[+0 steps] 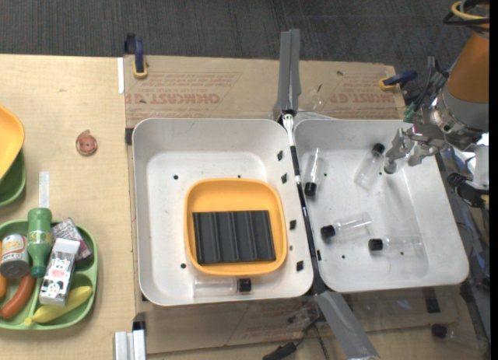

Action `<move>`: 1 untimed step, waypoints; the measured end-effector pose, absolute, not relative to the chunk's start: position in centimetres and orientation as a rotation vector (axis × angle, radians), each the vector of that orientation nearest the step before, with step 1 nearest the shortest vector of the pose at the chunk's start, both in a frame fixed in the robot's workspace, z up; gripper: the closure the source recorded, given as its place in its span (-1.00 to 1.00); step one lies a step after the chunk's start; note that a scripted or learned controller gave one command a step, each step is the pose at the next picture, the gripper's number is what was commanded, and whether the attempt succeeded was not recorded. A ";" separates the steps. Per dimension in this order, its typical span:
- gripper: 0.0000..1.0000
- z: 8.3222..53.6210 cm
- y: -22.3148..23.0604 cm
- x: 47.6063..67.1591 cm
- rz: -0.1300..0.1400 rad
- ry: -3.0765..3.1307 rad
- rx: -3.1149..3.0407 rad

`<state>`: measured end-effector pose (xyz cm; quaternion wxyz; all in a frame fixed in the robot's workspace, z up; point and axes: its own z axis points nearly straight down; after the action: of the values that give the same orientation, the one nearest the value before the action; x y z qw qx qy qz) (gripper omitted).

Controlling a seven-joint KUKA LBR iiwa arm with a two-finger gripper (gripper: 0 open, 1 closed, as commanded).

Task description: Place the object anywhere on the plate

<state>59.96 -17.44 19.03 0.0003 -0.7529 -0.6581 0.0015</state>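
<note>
Gripper (398,155): hovering at the far right corner of the right bin (447,269), just beside the nearest vial (367,170). Open or closed: cannot tell from this slant. No vial visibly held.

Task's thing: apparently a clear vial with a black cap, lying in the right bin. Plate (233,188): in the left bin (156,195), well apart from it.

Likely to go wrong:
- Slipping off the vial. Smooth, round, clear, lying on its side; liable to roll away at a touch.
- Closing on air, or on a cap only, then dropping the vial on the way over.
- Catching the wall between the 2 bins during the carry.
- Landing badly on the plate. Ridged black block (233,236) covering most of it, so little bare rim left; could roll off the ridges into the bin.

Counted:
- 2 white bins
- 1 orange plate
- 1 black block on it
- 4 vials in the right bin
- 1 small black piece (244,284) in front of the plate
</note>
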 end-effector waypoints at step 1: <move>1.00 11.4 -17.4 47.7 0.002 -2.224 -2.214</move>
<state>47.65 -17.39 11.45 0.0017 -0.7054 -0.7088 0.0008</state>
